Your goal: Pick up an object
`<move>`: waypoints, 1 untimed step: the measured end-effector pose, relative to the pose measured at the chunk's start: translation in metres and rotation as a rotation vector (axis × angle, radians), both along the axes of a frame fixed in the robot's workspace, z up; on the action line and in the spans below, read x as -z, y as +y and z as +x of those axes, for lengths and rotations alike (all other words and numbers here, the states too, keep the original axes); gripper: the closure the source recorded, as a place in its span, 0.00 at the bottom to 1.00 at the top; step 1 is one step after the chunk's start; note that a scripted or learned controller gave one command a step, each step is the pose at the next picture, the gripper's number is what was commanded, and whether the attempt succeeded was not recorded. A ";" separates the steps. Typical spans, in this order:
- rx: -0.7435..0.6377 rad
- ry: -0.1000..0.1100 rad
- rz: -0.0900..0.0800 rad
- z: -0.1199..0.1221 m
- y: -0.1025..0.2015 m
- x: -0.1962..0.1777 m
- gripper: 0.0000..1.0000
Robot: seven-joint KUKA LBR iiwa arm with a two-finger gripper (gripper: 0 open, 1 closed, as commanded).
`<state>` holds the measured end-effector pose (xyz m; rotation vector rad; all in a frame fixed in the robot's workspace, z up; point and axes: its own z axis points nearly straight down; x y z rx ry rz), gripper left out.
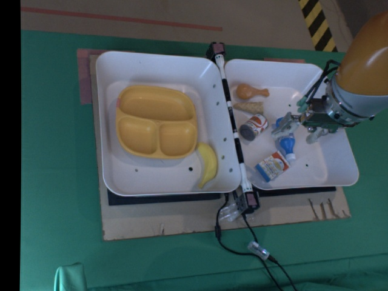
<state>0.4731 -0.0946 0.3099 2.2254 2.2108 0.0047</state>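
Note:
My gripper hangs over the right bin, near its right side, with the fingers spread open and nothing between them. Just below and left of it lies a small blue bottle with a white cap. A red and white can lies on its side to the left of the gripper. A small colourful carton rests near the bin's front. Farther back lie a toy drumstick and a waffle cone.
The left bin holds a yellow divided plate and a banana at its front right corner. A ridge with a cable separates the bins. Green cloth surrounds the bench.

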 end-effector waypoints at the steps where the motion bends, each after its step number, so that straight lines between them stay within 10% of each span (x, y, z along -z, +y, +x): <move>1: 0.000 0.001 -0.001 0.023 -0.007 0.099 0.00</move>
